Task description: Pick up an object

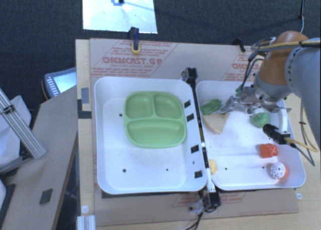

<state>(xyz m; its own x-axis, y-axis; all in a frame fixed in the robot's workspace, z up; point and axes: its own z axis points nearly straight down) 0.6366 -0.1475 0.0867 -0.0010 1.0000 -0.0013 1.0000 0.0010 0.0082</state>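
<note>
A green plate [154, 119] with three parts lies in the left white bin [108, 166]. A yellow clamp [135, 43] sits on the brown board [165, 56] at the top.

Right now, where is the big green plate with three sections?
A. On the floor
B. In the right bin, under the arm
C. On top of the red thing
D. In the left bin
D. The green divided plate lies flat in the left bin, while the arm's gripper reaches into the right bin.
</note>
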